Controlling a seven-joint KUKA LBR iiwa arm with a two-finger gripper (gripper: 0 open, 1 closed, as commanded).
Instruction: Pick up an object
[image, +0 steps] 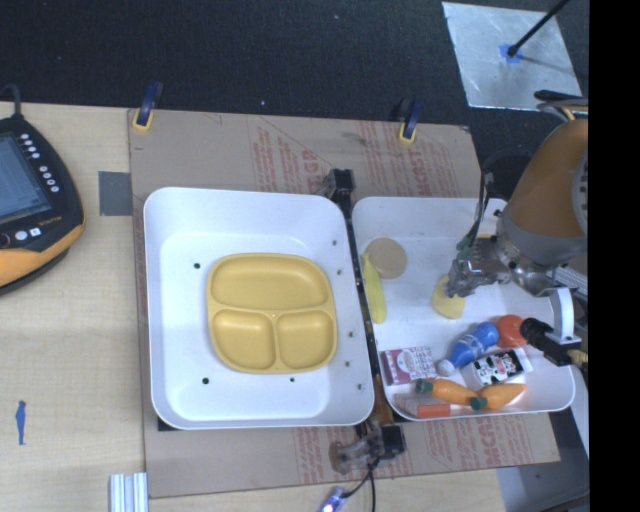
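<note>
**A:** Two white bins sit side by side, and the work is all in the right bin (420, 222). The gripper (466, 279) hangs low over its middle, with a small yellow object (449, 300) directly beneath and slightly toward the left bin (165, 300).

**B:** Is it holding that yellow piece?

**A:** I can't tell. The tips meet it from above, but the view is too coarse to show how the tool is set or whether anything is clamped. The piece looks stubby, with no clear long axis.

**B:** What's around it?

**A:** Bare bin floor on most sides. A tan round disc (386, 257) and a yellow banana-like strip (374, 290) lie nearer the divider, well apart. A clutter of toys, including a carrot (462, 393) and a blue bottle (470, 347), crowds the near edge. The left bin holds a yellow divided plate (272, 311).
</note>
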